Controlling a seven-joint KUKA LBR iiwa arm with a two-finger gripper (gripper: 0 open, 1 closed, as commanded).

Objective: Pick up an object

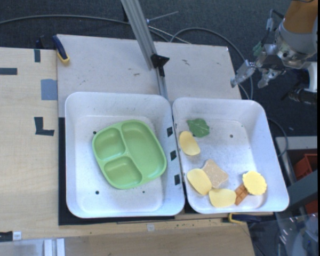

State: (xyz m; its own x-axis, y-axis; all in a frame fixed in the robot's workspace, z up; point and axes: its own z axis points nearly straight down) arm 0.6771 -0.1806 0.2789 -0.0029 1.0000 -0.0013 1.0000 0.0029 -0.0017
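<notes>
In the right bin [271, 143] lie several food pieces: a green leaf [198, 127], a yellow slice [189, 143], a tan bread square [215, 173], two more yellow slices [199, 181] [222, 198], a ruffled yellow piece [254, 183] and a small orange-brown stick [241, 194]. The left bin [70, 143] holds a green divided plate [129, 153]. My gripper [250, 81] hangs beyond the right bin's far right corner, outside it and well above the bench. Its fingers are spread open with nothing between them.
A slanted metal pole [141, 25] runs down to the seam between the bins at the back. Black cables curve across the dark floor behind. A blue and yellow clamp [60, 48] sits at the board's far left corner.
</notes>
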